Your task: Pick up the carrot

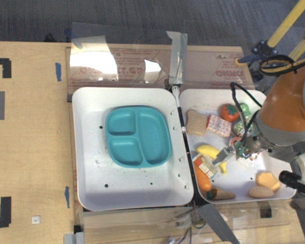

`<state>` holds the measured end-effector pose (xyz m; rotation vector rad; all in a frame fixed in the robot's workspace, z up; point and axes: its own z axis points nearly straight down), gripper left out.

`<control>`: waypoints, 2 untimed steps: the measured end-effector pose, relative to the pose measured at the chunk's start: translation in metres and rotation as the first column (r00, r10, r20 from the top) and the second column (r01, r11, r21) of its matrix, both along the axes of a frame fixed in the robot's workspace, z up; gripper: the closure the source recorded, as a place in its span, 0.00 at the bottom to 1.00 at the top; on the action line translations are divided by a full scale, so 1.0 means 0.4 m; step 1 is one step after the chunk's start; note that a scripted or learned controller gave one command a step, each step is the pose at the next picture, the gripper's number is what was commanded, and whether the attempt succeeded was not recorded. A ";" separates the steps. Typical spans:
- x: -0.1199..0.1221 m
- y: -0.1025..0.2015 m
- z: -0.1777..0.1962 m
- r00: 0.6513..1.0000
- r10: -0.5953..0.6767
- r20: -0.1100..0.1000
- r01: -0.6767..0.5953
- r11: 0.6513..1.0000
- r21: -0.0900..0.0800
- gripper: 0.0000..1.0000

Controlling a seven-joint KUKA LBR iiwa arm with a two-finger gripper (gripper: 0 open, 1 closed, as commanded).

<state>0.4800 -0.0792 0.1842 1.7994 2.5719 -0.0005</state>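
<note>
I see the arm (287, 105) reaching in from the right over the right bin (274, 196). The pincer (209, 168) is low at the bin's left side, directly over the carrot (202, 177), which lies against the left wall; I cannot tell how far it is open or whether it grips anything. A banana (209, 151) lies just beside it, a bread slice (196, 122) further back. The left bin (91, 151) holds a teal divided plate (139, 136).

Slim orange carrot (203, 175) half under the pincer (212, 165), grey-and-orange arm (287, 111) cropped at right edge.
</note>
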 end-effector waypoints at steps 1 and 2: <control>0.001 0.175 0.001 0.991 0.133 -0.002 -0.133 0.991 0.004 0.00; 0.000 0.181 0.000 0.945 -0.327 0.000 0.327 0.945 0.001 0.00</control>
